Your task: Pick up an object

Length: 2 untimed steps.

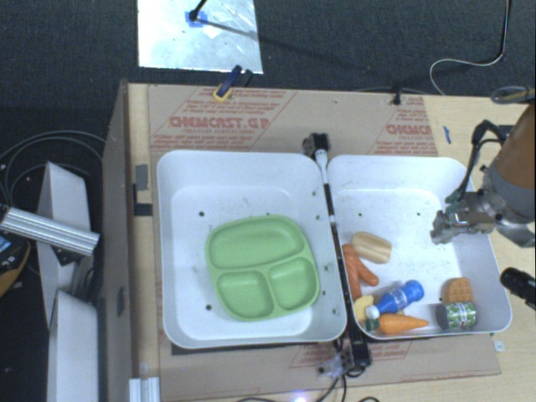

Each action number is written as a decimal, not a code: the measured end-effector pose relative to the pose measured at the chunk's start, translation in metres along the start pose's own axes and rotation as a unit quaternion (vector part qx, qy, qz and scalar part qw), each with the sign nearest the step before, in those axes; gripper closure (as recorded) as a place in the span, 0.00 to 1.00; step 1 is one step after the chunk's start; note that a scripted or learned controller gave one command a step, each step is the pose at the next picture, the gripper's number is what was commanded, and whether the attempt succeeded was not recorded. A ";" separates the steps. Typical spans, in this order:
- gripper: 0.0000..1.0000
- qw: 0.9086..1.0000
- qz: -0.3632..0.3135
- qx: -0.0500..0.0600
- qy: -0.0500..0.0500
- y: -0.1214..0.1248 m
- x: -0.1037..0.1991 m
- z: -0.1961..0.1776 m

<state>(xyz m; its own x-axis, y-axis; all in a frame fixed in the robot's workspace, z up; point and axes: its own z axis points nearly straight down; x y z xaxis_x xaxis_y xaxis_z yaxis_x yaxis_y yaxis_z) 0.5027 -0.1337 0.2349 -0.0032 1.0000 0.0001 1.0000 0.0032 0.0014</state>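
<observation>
From the camera above, we take the right bin point(394, 182) as our landmark. The arm reaches in over its right wall, and the jaws point(441, 228) hang above the bare floor in the bin's right half. We cannot tell how far apart they stand, since the angle blurs them into one grey mass, and we see nothing held between them.

The candidates to pick up all lie along the bin's near side. A bread roll point(372, 246) sits toward the bin's left-centre, two orange carrots point(358, 270) lie just beside its left wall, a blue bottle point(399, 296) rests nearer the front, another carrot point(402, 323) lies against the front wall, and a brown biscuit point(457, 290) and green can point(460, 314) sit in the front right corner. Left of the bin, a green divided plate point(263, 266) fills the left bin point(180, 224).

We judge the main risk to be a descent onto bare floor, because the jaws stand apart from every object. Near the front the items crowd together, so a closing grip could nudge a neighbour or slip off the round can.

Behind the bin, the brown sheet on the tabletop point(251, 111) reads "CHEMCAST GP" in red.
</observation>
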 end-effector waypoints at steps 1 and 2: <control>0.00 1.000 0.000 0.001 0.000 -0.016 0.046 0.109; 0.00 1.000 0.000 -0.002 -0.001 0.083 0.015 0.149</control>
<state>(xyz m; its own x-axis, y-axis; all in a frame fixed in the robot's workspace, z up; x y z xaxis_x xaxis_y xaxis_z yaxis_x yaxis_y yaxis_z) 0.5857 -0.1185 0.0857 -0.0028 1.0000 -0.0015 1.0000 0.0028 0.0056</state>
